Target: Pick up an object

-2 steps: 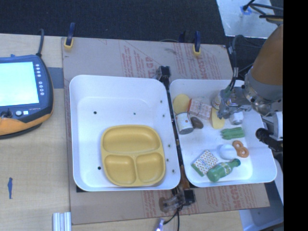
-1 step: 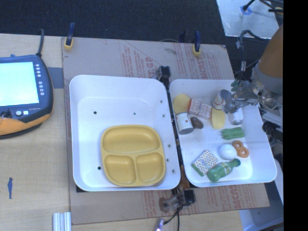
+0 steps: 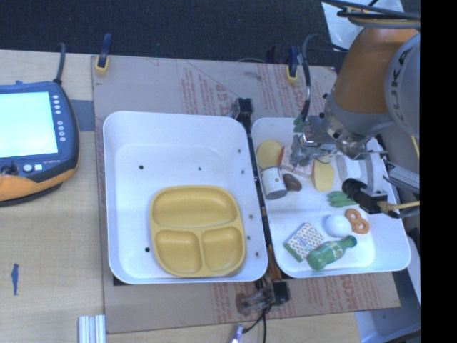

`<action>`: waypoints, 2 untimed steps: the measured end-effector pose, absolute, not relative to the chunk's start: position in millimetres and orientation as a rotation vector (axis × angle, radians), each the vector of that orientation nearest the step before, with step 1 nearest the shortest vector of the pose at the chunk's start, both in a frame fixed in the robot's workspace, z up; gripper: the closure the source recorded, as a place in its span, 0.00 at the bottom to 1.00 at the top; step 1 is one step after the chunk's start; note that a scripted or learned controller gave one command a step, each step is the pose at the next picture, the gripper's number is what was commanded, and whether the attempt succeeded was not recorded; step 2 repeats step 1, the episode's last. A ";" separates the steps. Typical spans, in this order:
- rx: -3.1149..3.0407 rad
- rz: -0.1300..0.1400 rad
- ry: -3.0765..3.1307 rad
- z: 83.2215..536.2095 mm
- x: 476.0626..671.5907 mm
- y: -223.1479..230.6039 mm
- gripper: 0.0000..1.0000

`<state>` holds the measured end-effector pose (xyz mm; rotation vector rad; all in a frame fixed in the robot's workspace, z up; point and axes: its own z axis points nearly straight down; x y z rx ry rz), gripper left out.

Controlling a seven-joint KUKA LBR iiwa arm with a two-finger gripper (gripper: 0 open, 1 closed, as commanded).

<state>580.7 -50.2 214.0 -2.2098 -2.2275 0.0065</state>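
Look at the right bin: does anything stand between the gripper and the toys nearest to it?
Nothing visible does. The gripper hangs at the far end of the right bin, just above the pale yellow pieces and the small can, with no object between. The green bottle and white egg lie nearer the front.

Bench [image 3: 50, 263] with two bins [image 3: 121, 191]

Right bin [image 3: 400, 259] holds a cluster: a pale yellow round piece [image 3: 269, 153] at the upper left, a grey can [image 3: 272, 183] on its side just below it, and a yellow wedge [image 3: 323, 175] to their right. Toward the near edge lie a green bottle [image 3: 330, 252] on its side, tilted, a checkered green-and-white packet [image 3: 304, 240] beside it, a white egg-like ball [image 3: 335, 224] and an orange ring [image 3: 357, 221].
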 end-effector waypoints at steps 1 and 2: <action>-2.212 0.008 -2.226 214.0 580.5 -51.3 0.00; -2.212 0.008 -2.226 214.0 580.5 -51.3 0.00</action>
